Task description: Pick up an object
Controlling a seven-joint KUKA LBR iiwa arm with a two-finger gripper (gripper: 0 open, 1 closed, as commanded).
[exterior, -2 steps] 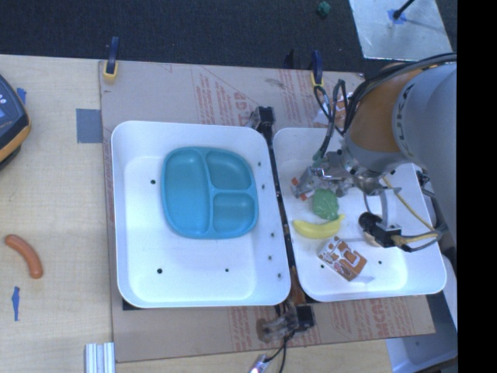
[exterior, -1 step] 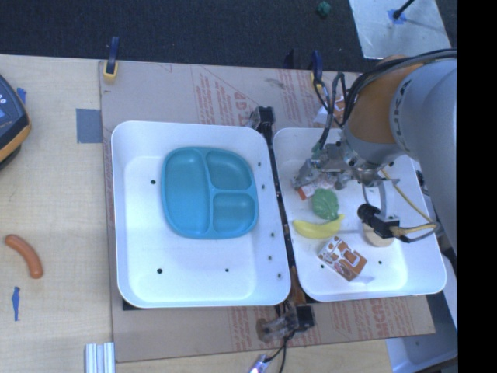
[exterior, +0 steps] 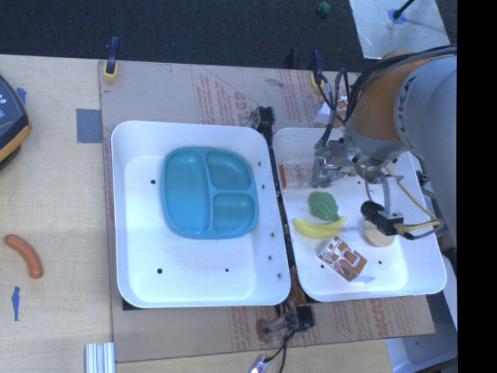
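Bench [exterior: 54, 193]: pale wood, with a cardboard sheet [exterior: 194, 92] under both bins.

Arm [exterior: 404, 107]: comes in over the right bin's far-right corner, with the wrist hanging above that bin's far half.

Left bin [exterior: 194, 274]: holds one blue divided plate [exterior: 208, 191] in the far half, roughly centred between the side edges. The two small compartments face the right edge.

Right bin [exterior: 388, 282]: holds four loose items, any of which could be the pick.
- Snack packet [exterior: 342, 258]: lies flat, near the near edge and left of centre. Long axis is diagonal, from far-left to near-right.
- Banana [exterior: 318, 226]: mid-bin, close to the left edge. Long axis runs parallel to the near edge, with both tips curling toward the far edge. It sits just beyond the packet and just short of the leaf.
- Green leaf [exterior: 323, 205]: a short oval with no clear pointing direction, just beyond the banana.
- Pale round disc [exterior: 379, 236]: right of the banana and partly covered by robot hardware.

Gripper [exterior: 324, 176]: over the far-left part of the right bin, just beyond the leaf. Can't tell whether it's open or closed from here, and I can't see anything held in it.

Sausage [exterior: 23, 256]: on the bare bench by its left edge, well apart from the bins. Long axis is diagonal, from far-left to near-right.
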